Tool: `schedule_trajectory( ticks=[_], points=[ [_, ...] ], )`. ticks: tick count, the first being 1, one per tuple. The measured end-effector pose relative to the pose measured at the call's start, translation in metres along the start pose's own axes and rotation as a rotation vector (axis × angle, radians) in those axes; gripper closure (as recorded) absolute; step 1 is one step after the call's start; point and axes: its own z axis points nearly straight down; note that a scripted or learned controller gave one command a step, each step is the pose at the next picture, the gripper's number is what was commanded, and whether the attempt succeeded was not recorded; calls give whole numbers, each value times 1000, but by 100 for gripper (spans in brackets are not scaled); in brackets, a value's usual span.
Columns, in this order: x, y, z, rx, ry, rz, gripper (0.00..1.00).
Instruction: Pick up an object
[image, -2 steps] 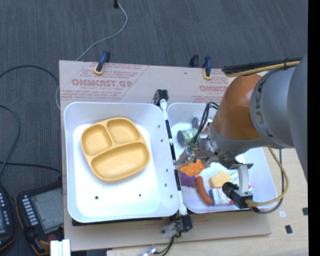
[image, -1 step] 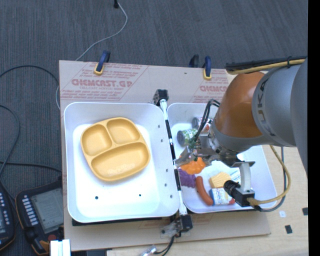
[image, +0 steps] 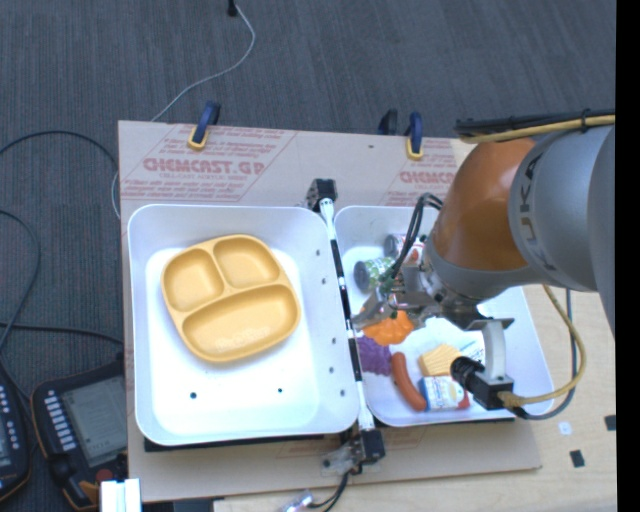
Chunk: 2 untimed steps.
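The right bin (image: 530, 330) holds several small items. An orange piece (image: 388, 328) lies near the bin's left wall, with a purple piece (image: 373, 354) just in front of it and a green leafy piece (image: 377, 268) behind it. A red sausage (image: 407, 381), a yellow cheese wedge (image: 438, 359) and a small printed box (image: 445, 394) lie toward the front. My gripper (image: 387, 301) hangs low over the left side of this bin, right above the orange piece and beside the green one. The wrist hides the middle of the bin.
The left bin (image: 150, 300) carries a yellow divided plate (image: 232, 297). A black rail (image: 340, 290) with clamps separates the two bins. Blue-and-yellow clamps (image: 206, 118) grip the board's far edge. Cables run along the right bin's front right.
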Motion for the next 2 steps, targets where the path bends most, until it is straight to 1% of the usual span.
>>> schedule_trajectory(
  ticks=[2],
  points=[
    [0,2,-19,-2,-1,-1,100]
  ],
)
